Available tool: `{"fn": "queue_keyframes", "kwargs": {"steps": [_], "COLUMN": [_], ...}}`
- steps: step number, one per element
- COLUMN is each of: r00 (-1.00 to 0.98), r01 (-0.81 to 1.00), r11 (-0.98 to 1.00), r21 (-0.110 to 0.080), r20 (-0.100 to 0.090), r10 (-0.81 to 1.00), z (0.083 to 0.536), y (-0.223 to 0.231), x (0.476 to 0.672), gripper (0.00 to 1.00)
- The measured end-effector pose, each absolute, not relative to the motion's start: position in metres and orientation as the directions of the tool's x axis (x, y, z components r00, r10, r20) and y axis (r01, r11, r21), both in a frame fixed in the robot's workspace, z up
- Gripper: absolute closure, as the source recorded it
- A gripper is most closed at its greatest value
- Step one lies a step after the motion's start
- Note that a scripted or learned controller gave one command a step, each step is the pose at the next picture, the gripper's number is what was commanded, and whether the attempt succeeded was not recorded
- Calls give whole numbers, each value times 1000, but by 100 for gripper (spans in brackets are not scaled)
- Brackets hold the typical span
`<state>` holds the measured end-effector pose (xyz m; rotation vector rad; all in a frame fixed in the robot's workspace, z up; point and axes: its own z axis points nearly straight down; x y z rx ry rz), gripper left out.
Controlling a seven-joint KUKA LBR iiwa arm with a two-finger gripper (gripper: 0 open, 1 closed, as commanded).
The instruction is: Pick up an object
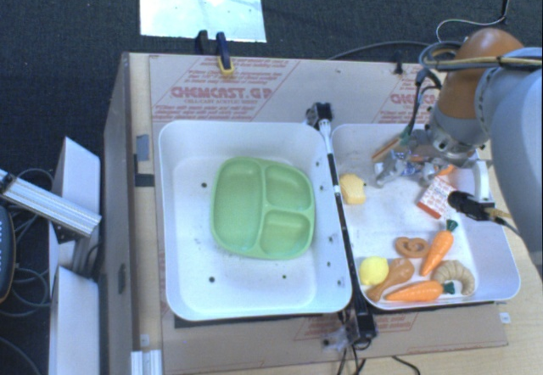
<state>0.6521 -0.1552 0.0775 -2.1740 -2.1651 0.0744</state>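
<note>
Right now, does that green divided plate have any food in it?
Empty. The green plate lies flat in the left bin, its three compartments bare.

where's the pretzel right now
The pretzel lies in the right bin, toward its front, just left of the upright carrot and above the croissant.

Several toy foods are scattered in the right bin (507, 267). A yellow cheese wedge (352, 189) lies near its left wall. A lemon (373, 270), a pretzel (413, 246), two carrots (438, 249) (417, 292), a croissant (456, 275) and a red-and-white packet (435, 196) are spread toward the near right corner.
</note>
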Motion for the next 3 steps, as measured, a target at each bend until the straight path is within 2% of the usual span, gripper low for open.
{"fn": "queue_keyframes", "kwargs": {"steps": [1, 3], "r00": [1, 1], "r01": [997, 997], "r11": [0, 1], "r21": [-83, -82], "r20": [22, 18], "r10": [1000, 1000], "z": [77, 77], "y": [-167, -167], "x": [653, 653], "gripper": [0, 0]}}
